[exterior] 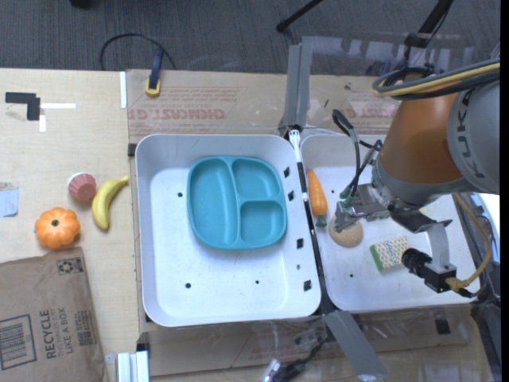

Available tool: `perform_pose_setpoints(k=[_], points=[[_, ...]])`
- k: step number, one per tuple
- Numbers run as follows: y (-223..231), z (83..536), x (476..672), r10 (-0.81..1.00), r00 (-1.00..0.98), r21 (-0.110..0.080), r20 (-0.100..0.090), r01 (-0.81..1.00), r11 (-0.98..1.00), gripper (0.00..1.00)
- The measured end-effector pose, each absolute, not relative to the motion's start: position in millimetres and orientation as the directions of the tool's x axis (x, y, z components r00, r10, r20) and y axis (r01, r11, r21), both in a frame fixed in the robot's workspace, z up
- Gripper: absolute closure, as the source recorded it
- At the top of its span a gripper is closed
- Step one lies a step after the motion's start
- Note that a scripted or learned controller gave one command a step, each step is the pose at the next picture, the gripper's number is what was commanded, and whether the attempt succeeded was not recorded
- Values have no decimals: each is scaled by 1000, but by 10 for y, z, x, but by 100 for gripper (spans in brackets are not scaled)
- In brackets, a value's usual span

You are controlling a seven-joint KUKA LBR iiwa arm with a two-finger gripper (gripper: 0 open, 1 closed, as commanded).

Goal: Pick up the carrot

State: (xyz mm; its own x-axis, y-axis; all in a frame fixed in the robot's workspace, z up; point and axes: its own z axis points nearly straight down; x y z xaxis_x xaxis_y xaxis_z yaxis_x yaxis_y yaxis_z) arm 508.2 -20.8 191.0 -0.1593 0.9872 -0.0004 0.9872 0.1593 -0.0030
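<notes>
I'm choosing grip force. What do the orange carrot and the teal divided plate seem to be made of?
The small orange carrot looks like smooth moulded plastic, a toy, judging by its even colour. The teal three-compartment plate looks like matte hard plastic, uniform with soft rounded rims. Neither is certain.

Quick count — two white bins (151,237), one teal divided plate (237,201), one carrot (316,192), one banana (106,202), one little pumpkin (57,228) — and one gripper (350,212).
</notes>
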Motion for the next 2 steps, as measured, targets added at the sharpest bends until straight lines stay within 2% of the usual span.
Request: perform_pose_setpoints(k=[1,2], points=[[61,1913,5064,1000,28,-1,-1,1000,-28,100],[-244,1904,5088,795,606,-3,-4,795,-606,100]])
